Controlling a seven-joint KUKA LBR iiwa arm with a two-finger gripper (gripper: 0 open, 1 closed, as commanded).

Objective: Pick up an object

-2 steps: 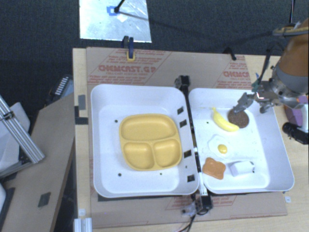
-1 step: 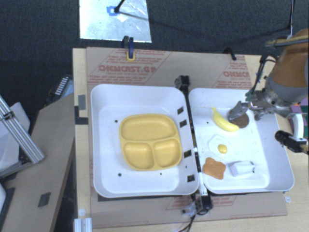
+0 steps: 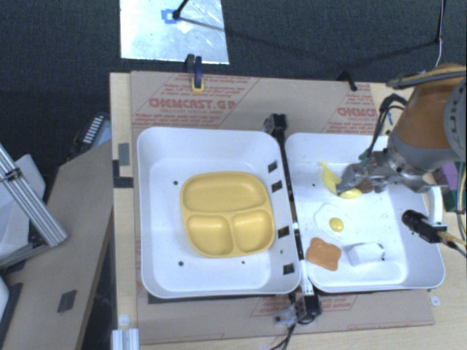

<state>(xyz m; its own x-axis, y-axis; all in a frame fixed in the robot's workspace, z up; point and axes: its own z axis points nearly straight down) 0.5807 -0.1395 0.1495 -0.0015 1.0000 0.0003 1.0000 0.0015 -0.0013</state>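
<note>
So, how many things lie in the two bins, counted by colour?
Yellow: 2, the divided plate and the banana
White and yellow: 1, the fried egg
Orange: 1, the toast
White: 1, the small block
Total: 5

Red "CHEMCAST GP" print on the brown protective sheet [image 3: 219,97] under the bins.

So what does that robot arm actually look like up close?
The arm is thick and rounded, grey with a broad orange band above the wrist. Thin dark cables loop beside it. It ends in a small metallic grey gripper.
</note>
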